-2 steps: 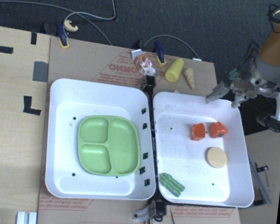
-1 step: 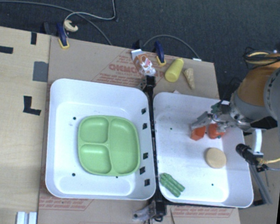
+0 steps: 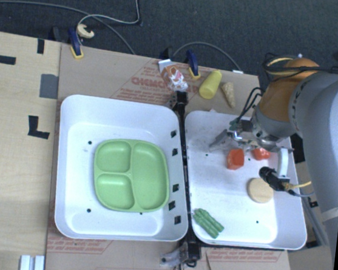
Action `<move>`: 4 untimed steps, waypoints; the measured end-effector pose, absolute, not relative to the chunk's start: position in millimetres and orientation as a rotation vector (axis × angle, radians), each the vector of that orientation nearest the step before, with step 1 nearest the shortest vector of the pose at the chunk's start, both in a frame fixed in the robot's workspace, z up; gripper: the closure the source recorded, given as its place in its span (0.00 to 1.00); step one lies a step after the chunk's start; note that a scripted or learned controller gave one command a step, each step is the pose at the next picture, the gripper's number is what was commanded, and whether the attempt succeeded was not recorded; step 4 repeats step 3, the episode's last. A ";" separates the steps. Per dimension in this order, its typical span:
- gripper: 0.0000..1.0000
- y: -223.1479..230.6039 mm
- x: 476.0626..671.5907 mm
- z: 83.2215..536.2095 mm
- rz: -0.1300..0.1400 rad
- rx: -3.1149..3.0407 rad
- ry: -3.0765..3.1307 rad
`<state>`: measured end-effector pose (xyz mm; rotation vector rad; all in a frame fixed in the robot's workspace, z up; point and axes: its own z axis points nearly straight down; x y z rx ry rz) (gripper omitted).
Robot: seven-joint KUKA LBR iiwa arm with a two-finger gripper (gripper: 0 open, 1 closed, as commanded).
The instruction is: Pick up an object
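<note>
The red block (image 3: 235,158) is lying in the right bin (image 3: 211,191), upper middle of it, right under the gripper (image 3: 241,138).

The grey arm (image 3: 318,113) is reaching in from the right of the frame, its orange band (image 3: 281,93) showing near the upper right, and whether the fingers are released or clenched I cannot tell. A small red piece (image 3: 261,153) is sitting just right of the block, a tan round disc (image 3: 260,191) is resting lower right of it, and a green pod (image 3: 208,222) is lying near the bin's lower left corner. The left bin (image 3: 78,126) is holding a green divided plate (image 3: 131,175). On the counter (image 3: 7,160) above the bins, a yellow cylinder (image 3: 210,84) is lying beside a tan cone (image 3: 229,94).
</note>
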<state>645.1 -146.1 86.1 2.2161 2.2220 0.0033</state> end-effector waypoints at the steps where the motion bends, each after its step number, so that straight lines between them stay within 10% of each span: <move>1: 0.00 -152.3 622.5 86.5 0.002 2.216 2.220; 2: 1.00 -152.5 623.0 96.9 0.002 2.215 2.219; 4: 1.00 -70.8 641.6 184.8 0.002 2.218 2.225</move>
